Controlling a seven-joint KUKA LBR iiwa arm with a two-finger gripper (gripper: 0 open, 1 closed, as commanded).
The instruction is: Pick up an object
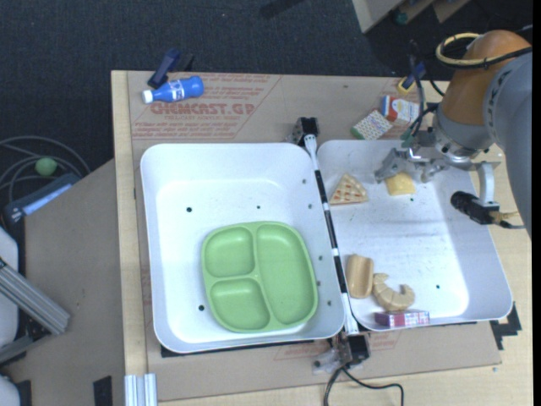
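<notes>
Both bins are plain white, the left bin (pixel 169 227) and the right bin (pixel 448 252), with a few small dark dots on their floors. The three-part plate (pixel 256 276) in the left one is a soft light green. Table (pixel 254 108) is tan cardboard-brown with faded reddish lettering on it. There's a bright blue bottle (pixel 176 90) with a white end up top. In the right bin, the waffle wedge (pixel 347 189) is golden with a grid pattern, the cheese-like chunk (pixel 401 184) pale yellow, the bread pieces (pixel 377 284) beige-brown, and a small box (pixel 402 318) is pink-purple. Arm (pixel 490 83) is grey with orange.
</notes>
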